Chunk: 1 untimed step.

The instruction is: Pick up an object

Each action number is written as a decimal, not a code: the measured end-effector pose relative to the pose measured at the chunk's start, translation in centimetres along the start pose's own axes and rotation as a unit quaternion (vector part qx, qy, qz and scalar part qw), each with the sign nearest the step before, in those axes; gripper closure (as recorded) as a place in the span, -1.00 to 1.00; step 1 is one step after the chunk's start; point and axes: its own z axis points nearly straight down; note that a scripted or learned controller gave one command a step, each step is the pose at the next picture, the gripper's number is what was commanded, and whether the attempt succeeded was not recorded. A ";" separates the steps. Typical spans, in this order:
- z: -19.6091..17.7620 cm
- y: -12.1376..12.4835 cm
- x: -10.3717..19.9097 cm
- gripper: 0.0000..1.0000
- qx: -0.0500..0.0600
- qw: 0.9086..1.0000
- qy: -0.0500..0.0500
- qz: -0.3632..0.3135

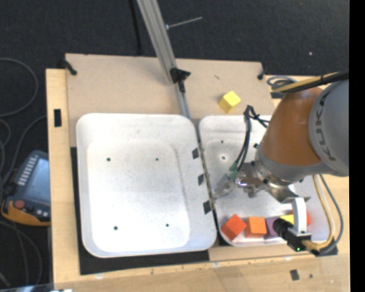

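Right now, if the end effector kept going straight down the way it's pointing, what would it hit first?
Most likely the bare white floor of the right bin, near its left wall. The end effector hangs above that spot, and the orange blocks lie nearer the bin's front edge, off that line. Depth is hard to judge from this slanted view.

Fixed above the bench, looking down at a slant — far enough off to take in both white bins: left bin, right bin. Dark floor along top and left; arm entering from the right.
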 end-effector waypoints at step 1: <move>0.0 -0.4 9.4 -1.00 -0.001 1.000 0.002 -0.007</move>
